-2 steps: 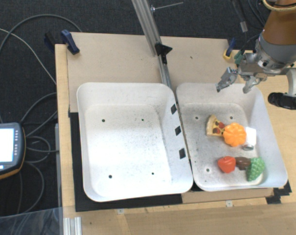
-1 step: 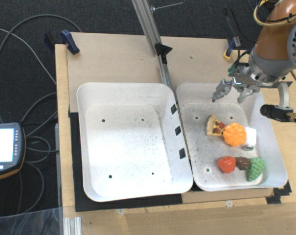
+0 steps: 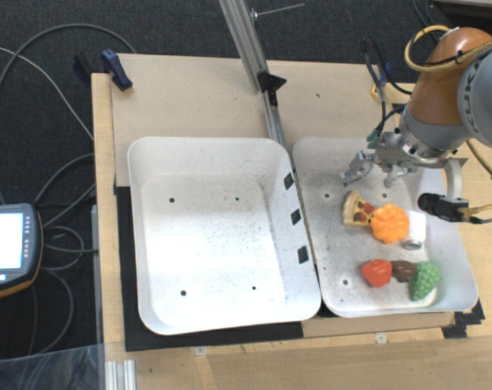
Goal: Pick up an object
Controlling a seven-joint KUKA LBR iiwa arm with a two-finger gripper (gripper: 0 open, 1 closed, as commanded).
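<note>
Several toy foods lie in the right bin. A pizza slice sits near the middle, touching an orange ball-like fruit with a white block behind it. Toward the front are a red tomato-like piece, a small brown piece and a green bunch. My gripper hovers over the bin's back part, just above the pizza slice. Its fingers are spread open with nothing between them.
The left bin lies beside the right one, with black clips along their shared edge. A slanted metal rail rises at the back. The arm comes in from the right with cables around it.
</note>
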